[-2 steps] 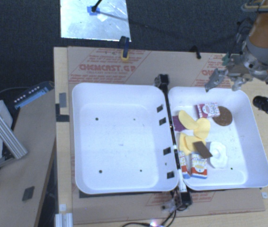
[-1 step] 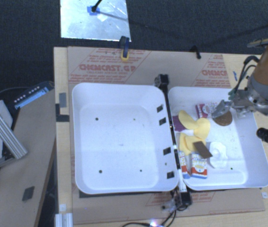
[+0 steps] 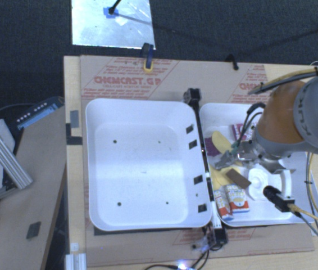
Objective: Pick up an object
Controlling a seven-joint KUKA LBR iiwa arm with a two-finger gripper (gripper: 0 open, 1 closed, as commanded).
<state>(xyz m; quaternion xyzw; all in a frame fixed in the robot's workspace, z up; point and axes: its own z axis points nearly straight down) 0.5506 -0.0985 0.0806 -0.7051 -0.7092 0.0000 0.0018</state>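
My claw [image 3: 226, 161] is down inside the right bin [image 3: 215, 114], low over a pile of things near the bin's left wall. Its tips sit by a yellow thing [image 3: 221, 142] and a brown block [image 3: 239, 178], but I cannot tell if they are spread or pinching anything. Two small boxes [image 3: 231, 200] lie at the near edge, and the left bin [image 3: 142, 162] sits beside.

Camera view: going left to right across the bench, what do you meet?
Left bin → black clips on the bins' shared edge → yellow object → gripper → arm.
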